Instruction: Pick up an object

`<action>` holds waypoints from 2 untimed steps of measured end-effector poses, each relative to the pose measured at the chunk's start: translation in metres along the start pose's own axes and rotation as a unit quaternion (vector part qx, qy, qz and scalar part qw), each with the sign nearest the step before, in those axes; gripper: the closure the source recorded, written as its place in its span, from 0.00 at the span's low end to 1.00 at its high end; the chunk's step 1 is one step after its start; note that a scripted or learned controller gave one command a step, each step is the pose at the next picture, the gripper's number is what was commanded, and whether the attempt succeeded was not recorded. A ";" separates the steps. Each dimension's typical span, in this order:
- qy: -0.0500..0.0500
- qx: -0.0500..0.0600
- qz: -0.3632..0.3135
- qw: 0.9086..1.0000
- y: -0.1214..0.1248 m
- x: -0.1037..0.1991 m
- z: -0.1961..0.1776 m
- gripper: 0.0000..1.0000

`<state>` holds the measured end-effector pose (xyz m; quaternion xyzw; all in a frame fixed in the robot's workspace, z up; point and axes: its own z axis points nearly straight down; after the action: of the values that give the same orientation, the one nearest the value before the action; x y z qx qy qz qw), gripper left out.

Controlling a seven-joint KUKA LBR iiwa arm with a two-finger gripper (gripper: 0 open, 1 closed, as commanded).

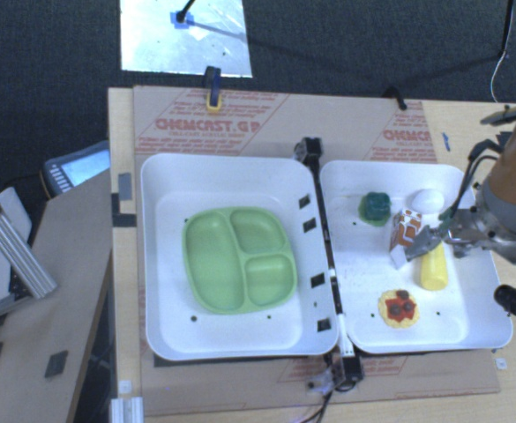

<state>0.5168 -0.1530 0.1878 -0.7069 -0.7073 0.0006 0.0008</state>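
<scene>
**Gripper down among the toys in the right bin**

The arm [513,179] comes in from the right edge, its orange band showing above the grey wrist; the gripper [436,236] sits low in the right bin [363,324], among a small cluster of objects; whether it is apart, together or clamped on anything cannot be told from this angle.

Right at the gripper lies an orange-and-white patterned carton [406,229], tilted, its pale lower end pointing down-left; touching or just beside it on the right is a yellow block [433,271], smooth and plain, rounded at the ends; just above the carton rests a white rounded object [427,201], glossy and unmarked. To the left of these, apart from them, stands a dark green chunky object [375,206]. Nearer the front of the bin, on its own, lies a flat yellow disc with red pieces on top [400,307], like a toy pizza.

The left bin [165,324] holds a light green divided plate [238,258] with three compartments, lying flat.

Both bins rest on a brown cardboard-coloured sheet [240,122] over the desk [121,113]; red print on the sheet reads "CHEMCAST GP" at upper left, and the same print repeats, partly cut off, at upper right; smaller lines around it are too fine to read.
</scene>
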 end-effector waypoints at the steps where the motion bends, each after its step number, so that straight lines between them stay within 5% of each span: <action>1: 0.000 0.001 0.000 1.000 0.009 0.000 0.058 0.00; 2: -0.001 -0.003 0.000 1.000 0.010 -0.001 0.044 1.00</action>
<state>0.5269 -0.1541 0.1438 -0.7071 -0.7071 -0.0007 -0.0017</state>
